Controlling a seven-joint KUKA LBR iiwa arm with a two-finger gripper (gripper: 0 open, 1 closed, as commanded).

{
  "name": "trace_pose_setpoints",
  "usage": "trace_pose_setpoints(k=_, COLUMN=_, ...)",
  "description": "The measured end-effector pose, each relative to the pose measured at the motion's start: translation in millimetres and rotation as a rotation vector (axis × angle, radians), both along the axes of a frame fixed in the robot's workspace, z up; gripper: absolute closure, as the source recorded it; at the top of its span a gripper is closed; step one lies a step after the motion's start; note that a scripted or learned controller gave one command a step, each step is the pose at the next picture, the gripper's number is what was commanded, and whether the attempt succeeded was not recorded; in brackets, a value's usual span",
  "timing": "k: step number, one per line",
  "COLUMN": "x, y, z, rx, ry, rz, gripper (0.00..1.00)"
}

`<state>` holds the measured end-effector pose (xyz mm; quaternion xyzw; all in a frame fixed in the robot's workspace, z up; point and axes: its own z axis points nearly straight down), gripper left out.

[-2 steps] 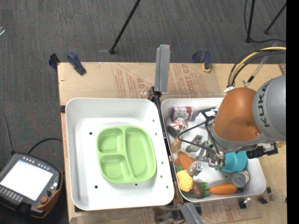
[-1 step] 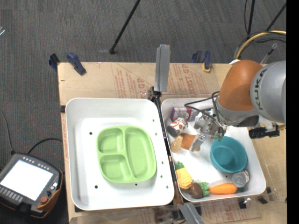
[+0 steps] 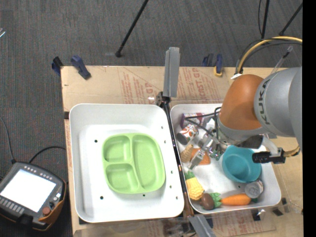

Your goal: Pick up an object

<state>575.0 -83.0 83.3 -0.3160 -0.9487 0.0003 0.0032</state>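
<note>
My gripper [image 3: 198,155] is low in the right bin [image 3: 274,195], near its left side, under the orange wrist band. It sits over a tan waffle-like piece [image 3: 186,153] and a small orange item [image 3: 204,159]. Just behind it lie a red-and-white can [image 3: 189,131] and a purple packet [image 3: 193,117]. A teal bowl [image 3: 241,165] stands to its right. Along the bin's front lie a toy corn cob [image 3: 195,188], a carrot [image 3: 236,200], a dark round fruit [image 3: 207,201] and a grey tin [image 3: 254,189]. The arm hides part of the bin's back right.
The left bin [image 3: 81,132] holds a green divided plate [image 3: 133,163]. A grey upright post [image 3: 172,75] stands behind the wall between the bins. A tablet pendant [image 3: 29,191] lies on the floor at the lower left.
</note>
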Motion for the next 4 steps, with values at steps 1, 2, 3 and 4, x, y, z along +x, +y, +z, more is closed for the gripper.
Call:
trace_pose_setpoints(k=1, x=36, y=-22, z=1, rx=-0.001, ry=-0.002, rz=-0.035, gripper=0.0)
trace_pose_setpoints(k=2, x=-6, y=1, z=0, rx=0.0, ry=0.001, rz=-0.148, gripper=0.0)
trace_pose_setpoints(k=3, x=-47, y=-4, z=0, rx=-0.002, ry=0.002, rz=-0.202, gripper=0.0)
trace_pose_setpoints(k=4, x=-47, y=-3, z=5, rx=-0.001, ry=0.008, rz=-0.197, gripper=1.0)
